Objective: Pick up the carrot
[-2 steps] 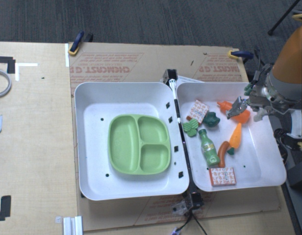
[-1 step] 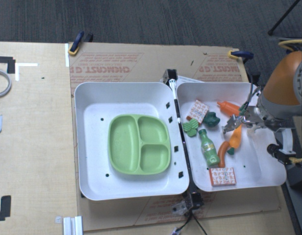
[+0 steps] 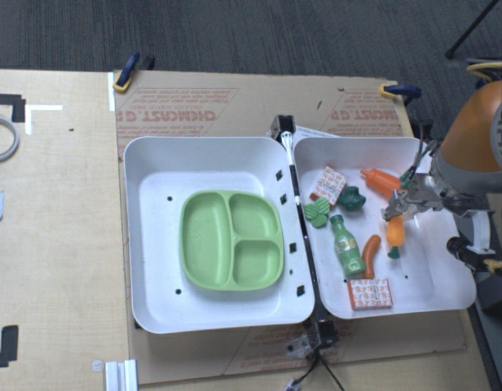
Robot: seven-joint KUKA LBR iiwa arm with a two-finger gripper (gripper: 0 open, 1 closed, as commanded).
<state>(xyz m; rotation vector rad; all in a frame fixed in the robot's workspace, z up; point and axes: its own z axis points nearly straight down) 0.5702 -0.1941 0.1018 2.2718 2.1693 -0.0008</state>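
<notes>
The carrot [image 3: 395,235] is a short orange piece with a small green tip at its near end, lying in the right bin [image 3: 446,287] toward its right side. My gripper [image 3: 397,211] reaches in from the right and hangs directly over the carrot's far end, overlapping it in the camera view. Whether it touches the carrot I cannot tell. A longer orange-red vegetable [image 3: 380,182] lies just behind the gripper, to its left.
The right bin also holds a green bottle [image 3: 345,245], a brown sausage [image 3: 371,253], a cracker box [image 3: 370,294], a snack packet [image 3: 329,184] and dark green vegetables [image 3: 351,199]. The left bin [image 3: 145,218] holds a green divided plate [image 3: 232,240].
</notes>
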